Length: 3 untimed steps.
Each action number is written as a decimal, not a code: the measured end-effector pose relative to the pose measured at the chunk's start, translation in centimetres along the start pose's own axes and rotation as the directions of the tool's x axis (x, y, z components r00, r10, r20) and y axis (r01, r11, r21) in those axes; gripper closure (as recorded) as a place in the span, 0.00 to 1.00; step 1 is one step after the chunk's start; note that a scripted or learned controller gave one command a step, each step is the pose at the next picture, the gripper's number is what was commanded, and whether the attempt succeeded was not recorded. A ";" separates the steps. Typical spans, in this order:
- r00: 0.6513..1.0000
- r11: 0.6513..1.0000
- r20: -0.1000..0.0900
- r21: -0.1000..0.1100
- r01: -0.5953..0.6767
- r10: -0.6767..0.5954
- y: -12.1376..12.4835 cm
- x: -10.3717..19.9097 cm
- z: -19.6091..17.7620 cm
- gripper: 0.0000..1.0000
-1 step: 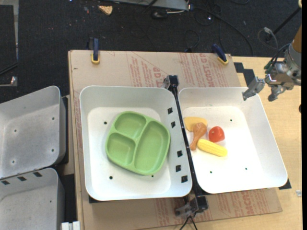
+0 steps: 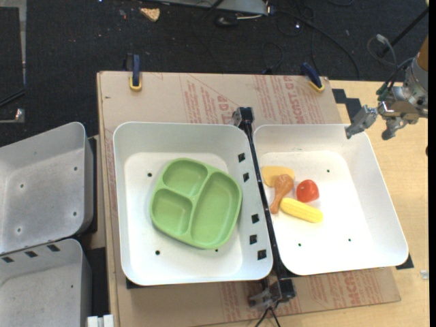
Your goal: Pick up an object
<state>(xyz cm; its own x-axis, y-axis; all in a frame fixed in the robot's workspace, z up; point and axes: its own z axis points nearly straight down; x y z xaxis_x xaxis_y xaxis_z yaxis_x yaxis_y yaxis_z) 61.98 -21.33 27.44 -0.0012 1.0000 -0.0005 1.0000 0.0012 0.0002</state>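
While the arm sits off at the right edge, nothing is in hand yet.

gripper [image 2: 375,123]: spread open, nothing between the fingers; it hangs above the right bin's far right corner, well apart from the items. Looks like a staging pose, clear of the pile so the camera sees it whole.

right bin [image 2: 381,216]: holds all the loose pick candidates, clustered left of centre, near the divider.

red tomato [image 2: 307,190]: just beside the yellow corn [image 2: 302,210], likely touching. Round and smooth, may roll off a pinch.

orange drumstick [image 2: 280,192]: leans between the corn and the yellow wedge [image 2: 277,176], its head overlapping the wedge. Tight cluster, so fingers may bump a neighbour on the way down.

best target, my call: corn. Long and narrow, its outer side is free, so close across its short axis.

left bin [image 2: 129,182]: green divided plate [image 2: 196,201] lies flat, tilted askew; too wide and flat for an easy two-finger grab.

progress: approach not yet begun.
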 end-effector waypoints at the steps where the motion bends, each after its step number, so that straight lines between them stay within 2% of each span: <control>1: 1.000 1.000 0.000 0.002 -0.002 0.002 -0.1 -0.3 4.3 0.00; 3: 1.000 1.000 0.000 0.001 -0.002 0.002 0.4 -0.3 12.9 0.00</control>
<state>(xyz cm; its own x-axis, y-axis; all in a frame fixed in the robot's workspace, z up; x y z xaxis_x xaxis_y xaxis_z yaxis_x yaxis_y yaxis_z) 62.36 -21.61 14.56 0.0004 1.0000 -0.0007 1.0000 -0.0004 -0.0009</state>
